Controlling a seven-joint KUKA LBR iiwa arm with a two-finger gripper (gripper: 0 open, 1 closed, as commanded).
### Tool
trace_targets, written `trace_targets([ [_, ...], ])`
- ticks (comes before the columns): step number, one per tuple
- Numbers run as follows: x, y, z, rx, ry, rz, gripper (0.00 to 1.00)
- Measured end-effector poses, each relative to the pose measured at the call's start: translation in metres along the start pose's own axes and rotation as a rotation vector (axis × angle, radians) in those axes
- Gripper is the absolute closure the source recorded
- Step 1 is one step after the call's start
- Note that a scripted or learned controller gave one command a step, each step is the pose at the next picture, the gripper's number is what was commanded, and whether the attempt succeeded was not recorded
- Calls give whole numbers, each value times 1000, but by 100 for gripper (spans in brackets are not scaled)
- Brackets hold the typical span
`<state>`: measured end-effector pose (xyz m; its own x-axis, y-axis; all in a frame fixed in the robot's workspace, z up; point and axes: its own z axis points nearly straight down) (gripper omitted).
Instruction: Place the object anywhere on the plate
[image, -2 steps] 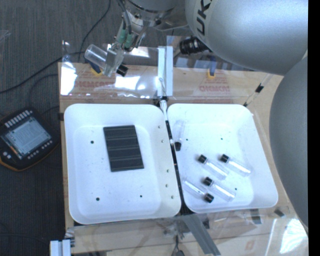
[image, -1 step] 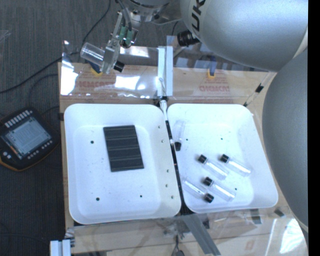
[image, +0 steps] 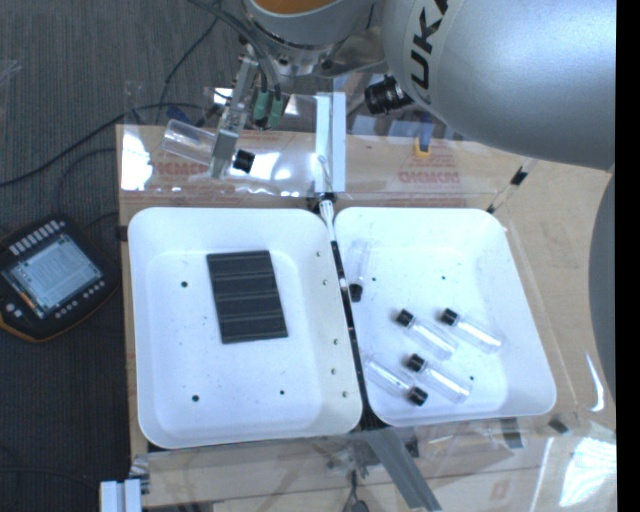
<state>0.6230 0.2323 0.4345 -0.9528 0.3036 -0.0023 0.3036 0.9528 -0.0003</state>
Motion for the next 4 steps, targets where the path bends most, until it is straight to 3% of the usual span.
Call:
trace_targets([
  [1,-35,12,1,1,1,433,100],
  [2,-35,12,-8,3,-4,434,100],
  [3,25,-13,0,1,1,222,100],
  [4,8,-2,0,-1,0,-218,100],
])
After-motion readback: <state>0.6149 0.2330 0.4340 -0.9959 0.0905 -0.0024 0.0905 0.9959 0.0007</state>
